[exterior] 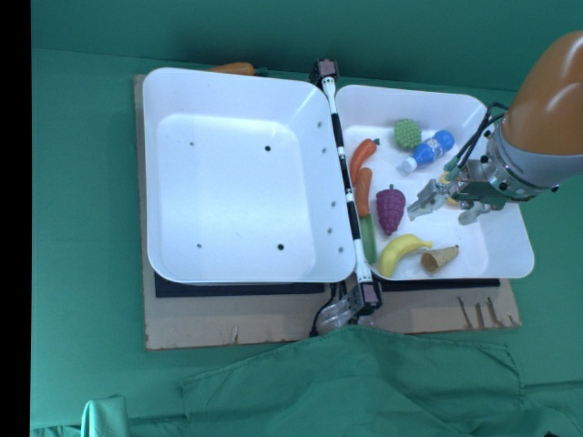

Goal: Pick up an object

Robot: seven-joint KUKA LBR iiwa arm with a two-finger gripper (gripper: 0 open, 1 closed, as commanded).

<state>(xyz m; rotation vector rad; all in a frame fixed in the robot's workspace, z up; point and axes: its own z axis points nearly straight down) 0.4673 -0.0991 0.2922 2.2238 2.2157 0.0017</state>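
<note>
- Two shallow white bins side by side on a green-draped table, brown cardboard underneath.
- Left bin: bare white floor, a few small dark holes dotted across it.
- Right bin: all the toys gathered here.
- Against the left wall, an orange carrot lying aslant, a second carrot just near of it, green end toward the near edge.
- Right of those, purple grapes in the middle of the floor.
- Far side: a green bumpy ball, and just beside it a blue and white bottle lying on its side.
- Near side: a yellow banana, curved, and an ice cream cone just right of it, tip pointing right.
- Grey arm with an orange band reaching in from the right, over the right bin.
- Gripper low above the bin floor, between bottle and cone, right of the grapes.
- Fingers spread, nothing between them; one metal fingertip pointing left toward the grapes, not touching.
- A small yellow patch at the gripper's base, too small to identify.
- One more orange thing outside, beyond the far rim of the left bin.
- Rumpled green cloth heaped at the near edge.
</note>
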